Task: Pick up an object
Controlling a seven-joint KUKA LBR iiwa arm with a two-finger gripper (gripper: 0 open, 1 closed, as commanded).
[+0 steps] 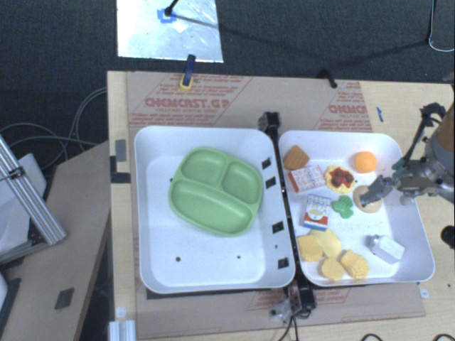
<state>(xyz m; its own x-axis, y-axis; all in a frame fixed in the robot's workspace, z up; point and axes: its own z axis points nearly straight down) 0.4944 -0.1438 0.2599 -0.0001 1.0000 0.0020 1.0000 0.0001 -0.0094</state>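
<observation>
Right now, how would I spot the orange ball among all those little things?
Look in the right bin, the crowded one. Go to its far right corner, just above the gripper. The orange ball sits there: the one round, plain orange thing, right of the red and yellow toy.

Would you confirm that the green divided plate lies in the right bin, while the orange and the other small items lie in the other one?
Not quite: the camera view shows the green plate in the left bin. The orange and the other small items lie in the right bin.
</observation>
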